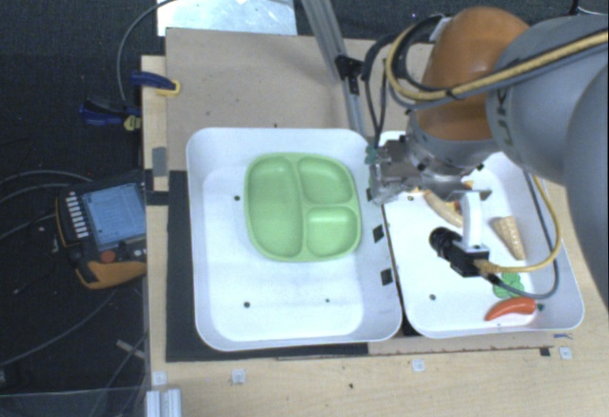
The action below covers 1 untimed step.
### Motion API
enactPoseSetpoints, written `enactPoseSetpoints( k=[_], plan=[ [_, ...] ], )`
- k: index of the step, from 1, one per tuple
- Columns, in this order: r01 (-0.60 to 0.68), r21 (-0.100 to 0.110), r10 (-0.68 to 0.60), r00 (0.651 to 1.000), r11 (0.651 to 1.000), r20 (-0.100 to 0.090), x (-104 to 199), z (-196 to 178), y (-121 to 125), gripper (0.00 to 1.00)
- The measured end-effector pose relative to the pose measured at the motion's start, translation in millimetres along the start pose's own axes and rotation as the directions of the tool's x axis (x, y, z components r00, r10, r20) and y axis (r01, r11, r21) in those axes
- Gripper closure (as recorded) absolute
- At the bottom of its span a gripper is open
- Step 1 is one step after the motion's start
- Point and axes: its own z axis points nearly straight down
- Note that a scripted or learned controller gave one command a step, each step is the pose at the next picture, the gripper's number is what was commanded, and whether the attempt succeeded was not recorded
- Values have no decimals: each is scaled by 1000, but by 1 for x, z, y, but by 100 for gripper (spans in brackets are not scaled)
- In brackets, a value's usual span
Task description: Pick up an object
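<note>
My gripper (411,183) hangs over the upper left part of the right bin (419,306), under the orange-banded wrist. Beneath it and just to its right lies a tan, banana-like piece (445,208), partly covered by the arm. Farther right in the same bin is a tan cone (510,235). A red piece (511,309) and a green leafy piece (511,285) lie near the bin's front right corner. Nothing shows between the gripper's tips.
A green divided plate (303,207) lies in the left bin (276,310), towards its back. The wall between the two bins runs just left of the gripper. Cables and a handheld controller (103,225) lie off the bench at the left.
</note>
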Motion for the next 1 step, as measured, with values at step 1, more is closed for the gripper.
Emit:
enactPoseSetpoints(
  k=[1],
  plan=[
    [1, 0, -1, 1000, 1000, -1, 62, 1, 13, 100]
  ],
)
